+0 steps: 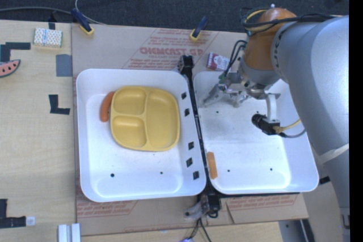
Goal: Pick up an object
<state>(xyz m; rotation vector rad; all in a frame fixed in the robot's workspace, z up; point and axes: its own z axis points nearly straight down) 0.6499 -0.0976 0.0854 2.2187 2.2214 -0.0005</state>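
**Camera view: my gripper over the right bin, nearest object down by the divider**

My gripper [229, 93] hangs over the upper part of the right bin [295, 178]. Its two fingers look spread and hold nothing. The nearest thing to pick up is a small orange piece [211, 164], low against that bin's left wall, below my fingers and a little to their left. Its long axis runs up and down the frame. In the left bin [91, 178] a yellow divided plate [144, 117] touches an orange sausage [105, 107].
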